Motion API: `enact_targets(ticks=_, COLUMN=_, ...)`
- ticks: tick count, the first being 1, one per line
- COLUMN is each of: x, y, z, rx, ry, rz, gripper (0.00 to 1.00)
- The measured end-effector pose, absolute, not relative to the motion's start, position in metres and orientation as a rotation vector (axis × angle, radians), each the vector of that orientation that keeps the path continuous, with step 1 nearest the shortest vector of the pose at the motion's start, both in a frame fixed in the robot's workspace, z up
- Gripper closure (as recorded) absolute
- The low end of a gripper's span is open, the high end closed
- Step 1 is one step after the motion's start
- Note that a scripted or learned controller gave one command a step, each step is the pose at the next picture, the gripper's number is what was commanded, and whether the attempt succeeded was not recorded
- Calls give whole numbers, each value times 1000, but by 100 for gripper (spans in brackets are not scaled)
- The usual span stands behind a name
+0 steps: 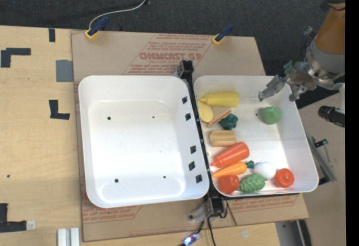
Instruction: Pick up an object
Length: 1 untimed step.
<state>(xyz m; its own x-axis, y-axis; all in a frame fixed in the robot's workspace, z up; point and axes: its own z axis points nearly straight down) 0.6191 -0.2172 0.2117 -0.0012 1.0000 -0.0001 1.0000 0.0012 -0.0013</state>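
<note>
Two white bins sit side by side on the surface (33,127); left bin (101,99) has a bare floor w/ plenty of open room, right bin (297,144) is crowded along its left wall and near edge, w/ free floor only in the upper-right part. The claw (279,89) hangs over the right bin's far right corner, close to the rim, just above a green ball (271,115); how far it's open can't be told, and nothing shows in its grip. Count in right bin: 1 yellow piece (220,98), long axis left-right; 1 pale yellow slice (205,111); 1 dark green bit (228,122); 1 tan roll (222,138), axis left-right; 1 red pepper (231,154) and 1 carrot (229,170), both slanting up to the right; 2 tomatoes (284,177), one at near right, other beside carrot; 1 white egg (265,169); 1 bumpy green veg (252,183).
</note>
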Motion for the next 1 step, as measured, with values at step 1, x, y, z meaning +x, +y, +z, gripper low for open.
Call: enact_targets(ticks=1, x=624, y=-144, z=77, rx=-2211, ry=-2226, rz=3, gripper=0)
